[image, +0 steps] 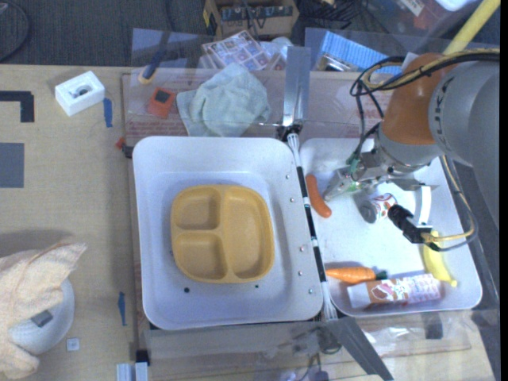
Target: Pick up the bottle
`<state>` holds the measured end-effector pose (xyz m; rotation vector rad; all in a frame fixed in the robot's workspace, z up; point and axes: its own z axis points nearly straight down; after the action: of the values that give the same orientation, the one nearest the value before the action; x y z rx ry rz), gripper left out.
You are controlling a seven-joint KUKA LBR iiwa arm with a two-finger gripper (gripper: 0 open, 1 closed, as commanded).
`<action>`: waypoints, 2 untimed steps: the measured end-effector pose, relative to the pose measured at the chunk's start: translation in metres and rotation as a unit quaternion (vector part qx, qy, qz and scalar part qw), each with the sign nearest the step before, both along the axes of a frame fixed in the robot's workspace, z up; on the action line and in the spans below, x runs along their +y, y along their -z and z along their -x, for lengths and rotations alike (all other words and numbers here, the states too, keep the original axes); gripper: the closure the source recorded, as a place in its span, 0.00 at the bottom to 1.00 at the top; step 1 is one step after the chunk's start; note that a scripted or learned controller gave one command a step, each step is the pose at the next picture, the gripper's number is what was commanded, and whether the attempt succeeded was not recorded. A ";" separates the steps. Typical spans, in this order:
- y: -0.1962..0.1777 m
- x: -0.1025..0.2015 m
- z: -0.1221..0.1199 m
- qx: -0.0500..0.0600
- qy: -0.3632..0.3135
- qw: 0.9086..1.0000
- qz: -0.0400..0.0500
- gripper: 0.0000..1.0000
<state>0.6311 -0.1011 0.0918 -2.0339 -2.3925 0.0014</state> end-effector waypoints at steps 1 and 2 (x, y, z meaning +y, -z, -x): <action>-0.004 -0.001 0.004 0.008 0.002 1.000 -0.001 1.00; -0.092 0.070 -0.028 -0.001 0.079 0.997 0.001 1.00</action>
<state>0.6587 -0.0316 0.1833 -2.2177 -2.2259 0.0022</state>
